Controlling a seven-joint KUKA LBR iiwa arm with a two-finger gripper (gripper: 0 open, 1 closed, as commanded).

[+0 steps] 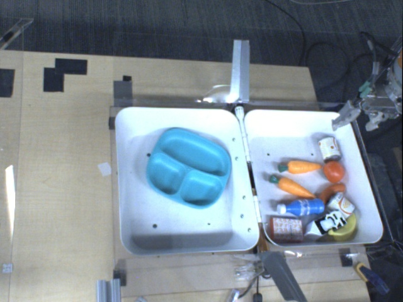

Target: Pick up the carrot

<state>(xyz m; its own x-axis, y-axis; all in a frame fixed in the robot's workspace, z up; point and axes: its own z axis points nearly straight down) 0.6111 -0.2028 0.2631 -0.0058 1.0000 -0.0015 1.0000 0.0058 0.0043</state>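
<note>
I see two carrots (301,167) in the right bin (277,128). The gripper (354,113) hovers at its far right corner, fingers spread and holding nothing.

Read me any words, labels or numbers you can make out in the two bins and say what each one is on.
Nothing can be read.
Small can: label blurred.
Blue bottle: label too small.
Dark red packet: print blurred.
Black-and-white pack: bold white marks, not legible as letters.
Blue tray and both carrots: no text.
</note>
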